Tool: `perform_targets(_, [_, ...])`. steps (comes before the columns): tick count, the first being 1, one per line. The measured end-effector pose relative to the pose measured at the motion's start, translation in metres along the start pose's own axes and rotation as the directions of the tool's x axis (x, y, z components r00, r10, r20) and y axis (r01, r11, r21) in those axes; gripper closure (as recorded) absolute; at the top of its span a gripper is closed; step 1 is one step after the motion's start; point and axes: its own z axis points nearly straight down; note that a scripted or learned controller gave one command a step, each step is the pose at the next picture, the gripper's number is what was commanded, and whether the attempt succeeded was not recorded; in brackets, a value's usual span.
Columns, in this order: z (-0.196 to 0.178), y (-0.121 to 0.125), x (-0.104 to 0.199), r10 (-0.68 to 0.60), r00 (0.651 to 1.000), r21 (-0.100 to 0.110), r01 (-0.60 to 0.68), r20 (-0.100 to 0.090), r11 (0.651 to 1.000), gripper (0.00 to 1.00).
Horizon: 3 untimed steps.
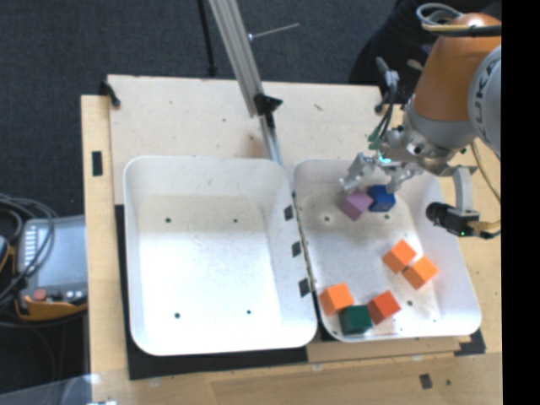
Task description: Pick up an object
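Camera view: the gripper [374, 175] hangs in the right bin [451, 310], just above a purple block [355, 203] and blue block [381, 198]. Whether it is open or closed cannot be told.

Lighting even, fairly bright, diffuse from above. White bins [211, 251] near overexposed; surface detail washed out on the bin floors. Soft, faint shadows under the blocks [409, 264] and beneath the arm [447, 83]. Dark floor surround underexposed. Overall focus slightly soft; mild grain. No strong glare. No obvious edge distortion.
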Motion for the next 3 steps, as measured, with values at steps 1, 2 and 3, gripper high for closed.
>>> perform_targets(1, [-0.003,0.001,0.000,0.000,1.000,-0.005,0.000,0.000,1.000,0.00])
perform_targets(2, [0.040,-0.002,-0.005,0.004,1.000,0.000,-0.004,0.003,1.000,0.00])
perform_targets(3, [0.084,0.002,-0.010,0.005,1.000,0.000,-0.005,0.004,1.000,0.00])
